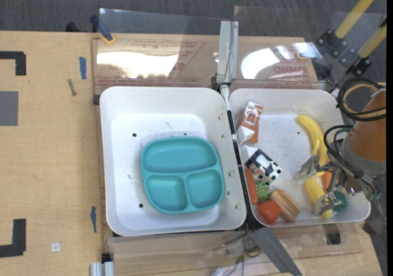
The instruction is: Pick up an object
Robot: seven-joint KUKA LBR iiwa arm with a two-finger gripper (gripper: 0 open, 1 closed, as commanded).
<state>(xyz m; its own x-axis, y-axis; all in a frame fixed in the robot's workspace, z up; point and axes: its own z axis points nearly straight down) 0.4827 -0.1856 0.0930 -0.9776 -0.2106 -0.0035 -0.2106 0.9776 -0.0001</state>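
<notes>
Red plastic tomato (268, 210) at near rim; yellow corn cob (313, 187) lies upright, touching hand (327, 190) on its left; hand state unclear.

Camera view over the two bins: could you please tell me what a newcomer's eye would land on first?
The teal divided plate stands out, lying alone in the left bin. Next comes the colourful toy food in the right bin: a yellow banana, a corn cob and a red tomato. The arm's hand hangs over that bin's right side.
</notes>
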